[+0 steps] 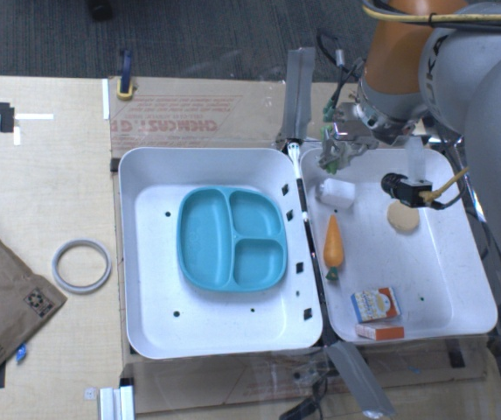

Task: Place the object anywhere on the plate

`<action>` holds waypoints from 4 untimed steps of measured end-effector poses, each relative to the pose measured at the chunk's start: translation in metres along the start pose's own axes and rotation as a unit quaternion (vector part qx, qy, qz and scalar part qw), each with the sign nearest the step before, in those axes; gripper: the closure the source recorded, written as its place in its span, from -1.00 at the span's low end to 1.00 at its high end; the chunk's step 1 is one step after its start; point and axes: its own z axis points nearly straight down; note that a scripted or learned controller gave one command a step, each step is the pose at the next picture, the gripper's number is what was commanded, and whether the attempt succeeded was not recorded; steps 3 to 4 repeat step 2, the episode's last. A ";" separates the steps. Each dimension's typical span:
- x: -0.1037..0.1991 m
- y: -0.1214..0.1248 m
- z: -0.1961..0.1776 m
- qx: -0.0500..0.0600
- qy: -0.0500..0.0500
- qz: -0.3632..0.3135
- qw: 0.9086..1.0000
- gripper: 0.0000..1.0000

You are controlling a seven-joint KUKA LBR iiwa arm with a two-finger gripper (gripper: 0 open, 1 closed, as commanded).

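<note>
Bins sit side by side on the bench. The left bin (141, 261) has the blue plate (232, 238) in its middle, with three little rooms in it, and nothing lies on the plate yet. The right bin (460, 269) has the things to pick from. The big grey arm (460, 68) with the orange band comes in from the right, and its gripper (336, 151) hangs over the top left corner of the right bin.

Just under the gripper lies a small white block (336, 192). That looks like the thing it is going for, but this is a guess. I cannot tell if the pincer is open or closed, and nothing shows held in it.

Near the wall between the bins lies a carrot (333, 241). A tan round thing (403, 218) is further right, and a little box (375, 304) sits near the front.

To do this well, the arm should come straight down on the block, squeeze it in the middle, lift it clear over the wall, and let go above the plate.
</note>
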 end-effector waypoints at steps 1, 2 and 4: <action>0.081 -0.063 0.008 -0.001 0.002 0.026 1.000 1.00; 0.080 -0.063 0.008 -0.001 0.002 0.027 1.000 -1.00; 0.080 -0.063 0.008 -0.001 0.002 0.027 1.000 -1.00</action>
